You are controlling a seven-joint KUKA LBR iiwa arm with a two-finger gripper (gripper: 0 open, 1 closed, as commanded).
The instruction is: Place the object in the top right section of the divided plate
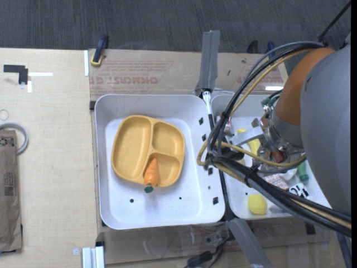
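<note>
The carrot (151, 172) lies in the lower right section of the yellow divided plate (129, 144), its orange body on the plate and its green tip (149, 189) hanging over the lower rim onto the floor of the left bin (167, 208). The top right section (168, 139), just above it in the frame, holds nothing. The plate has three sections: one long one on the left and two smaller ones on the right.

At the right of the frame the arm (329, 121) hangs over the right bin (240, 208), its cables looping across the divider between the two bins. The gripper is hidden under the wrist and hoses, so I cannot tell how the jaws stand.

The main risk, as I judge it, is that the carrot straddles the rim: a grasp near the overhanging tip could tip it off the plate, or nudge the plate itself across the bin. The low ridge between the two right sections could also catch it.

Counted: one carrot, one plate, two bins. In the right bin, a yellow lemon-like object (257, 204) and several partly hidden items I cannot number.
</note>
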